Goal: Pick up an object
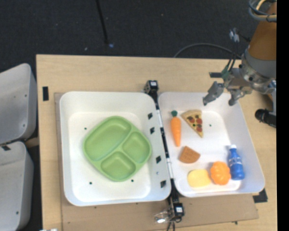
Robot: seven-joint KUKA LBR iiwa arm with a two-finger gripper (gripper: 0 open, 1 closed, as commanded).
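Objects for picking lie in right shallow white plastic bin (241,117): orange toy carrot (176,130) at 10 o'clock, pizza slice (194,121) at 11, brown wedge (189,155) centre, yellow lump (198,178), orange fruit (220,172), blue bottle (235,162) toward 5. Left bin (72,182): green divided tray (117,147). Gripper (224,96) at 1 o'clock, fingers apart, nothing between.

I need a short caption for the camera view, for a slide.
Open gripper above the right bin holding toy foods; green tray in the left bin.
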